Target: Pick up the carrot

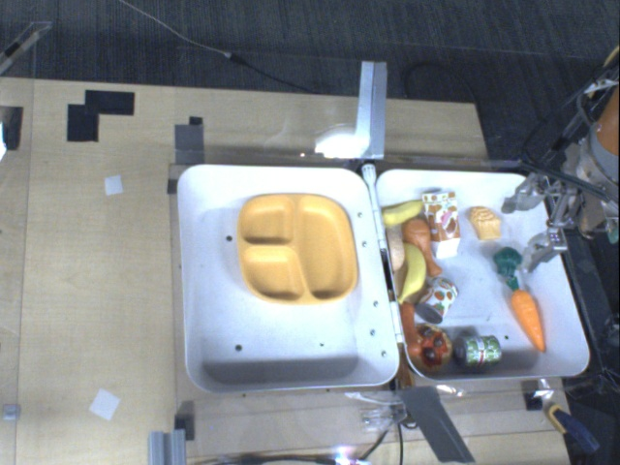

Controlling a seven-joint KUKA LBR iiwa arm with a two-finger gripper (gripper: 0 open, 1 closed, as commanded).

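**Carrot lay untouched in the right bin**

The carrot (527,319) lay in the right bin (572,355), near its right wall, green top pointing up-left. The gripper (540,224) hung above and just beyond the carrot's top, its fingers (539,250) spread apart and holding nothing.
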